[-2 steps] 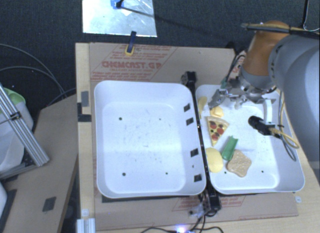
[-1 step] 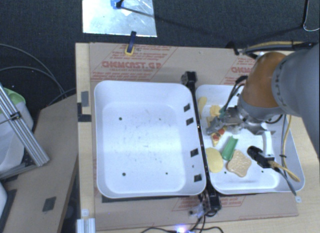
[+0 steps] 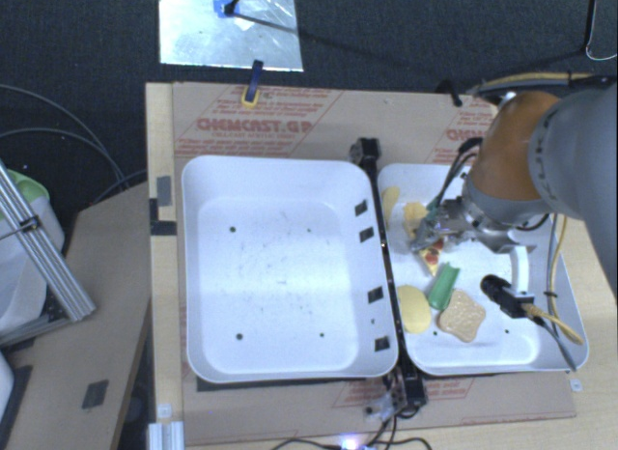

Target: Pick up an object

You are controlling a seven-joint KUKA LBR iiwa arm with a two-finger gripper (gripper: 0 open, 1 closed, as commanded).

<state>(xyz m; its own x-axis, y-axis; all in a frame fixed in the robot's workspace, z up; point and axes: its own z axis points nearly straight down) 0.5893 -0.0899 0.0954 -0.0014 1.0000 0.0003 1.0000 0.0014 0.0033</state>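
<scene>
**Claw low over the food pieces in the right bin**

Camera view: the arm (image 3: 541, 163) reaches in from the right, and its claw (image 3: 432, 233) sits low in the right bin (image 3: 555, 337), at that bin's middle left. Whether the claw is apart or together I cannot tell; the wrist hides it. Nothing can be seen clamped in it.

The likely targets lie just beside it. A small red and yellow piece (image 3: 428, 256) touches or nearly touches the claw tip. A green piece (image 3: 442, 287) lies tilted just below, toward the bin's near edge. A tan, toast-like piece (image 3: 462, 318) and a yellow rounded piece (image 3: 415, 309) sit near the near left corner, the yellow one against the wall shared with the left bin (image 3: 280, 274). A pale yellow piece (image 3: 414, 213) lies above the claw.

To do this step well, I judge the claw should centre on a single piece, come straight down, and close fully before lifting. The pieces crowd together, so a skewed approach could nudge neighbours. All look small, smooth and light, like toy food.
</scene>
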